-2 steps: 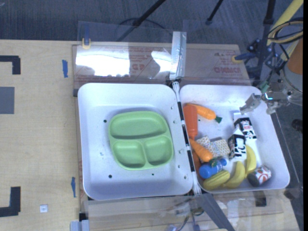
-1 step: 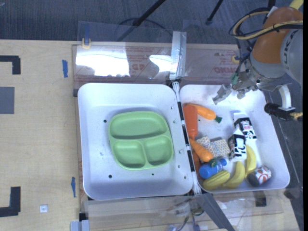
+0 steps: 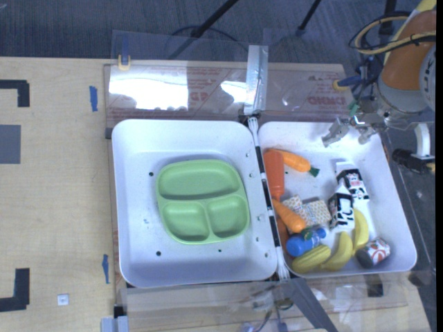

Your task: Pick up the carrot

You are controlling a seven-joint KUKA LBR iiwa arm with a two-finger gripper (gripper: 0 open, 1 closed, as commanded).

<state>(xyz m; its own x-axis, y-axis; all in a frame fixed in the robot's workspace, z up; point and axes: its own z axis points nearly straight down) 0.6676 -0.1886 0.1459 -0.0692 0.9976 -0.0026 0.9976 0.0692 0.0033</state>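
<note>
The carrot, orange with a small green stem end, lies slanted in the upper left part of the right bin. It rests against a longer red-orange piece that lies along the bin's left wall. My gripper hangs over the bin's far edge, up and to the right of the carrot and well apart from it. Its two grey fingers are spread open with nothing between them.
A second orange piece, a blue toy, two bananas, a black-and-white cow figure, a patterned pad and a red-white ball crowd the right bin's near half. The left bin holds a green divided plate.
</note>
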